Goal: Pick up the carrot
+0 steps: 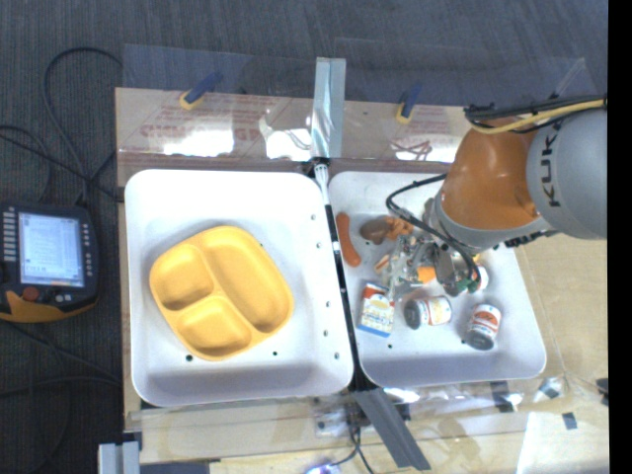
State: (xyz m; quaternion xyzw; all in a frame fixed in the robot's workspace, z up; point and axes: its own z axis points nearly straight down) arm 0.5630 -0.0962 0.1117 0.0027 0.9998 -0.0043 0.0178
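Note:
The carrot (pixel 346 240) is a slim orange-red piece lying lengthwise against the left wall of the right bin (pixel 513 363). My gripper (pixel 411 265) hangs low over the middle of that bin, a short way to the right of the carrot and apart from it. The orange-banded wrist (pixel 494 181) rises behind it and hides part of the bin floor. A small orange thing (pixel 399 227) lies right beside the gripper's upper side, and I cannot tell what it is.
A brown lump (pixel 375 230) lies between carrot and gripper. A small carton (pixel 375 310), a can (pixel 430 311) and a red-labelled can (pixel 482 325) sit nearer the front. The left bin (pixel 148 363) holds a yellow divided plate (pixel 219 289).

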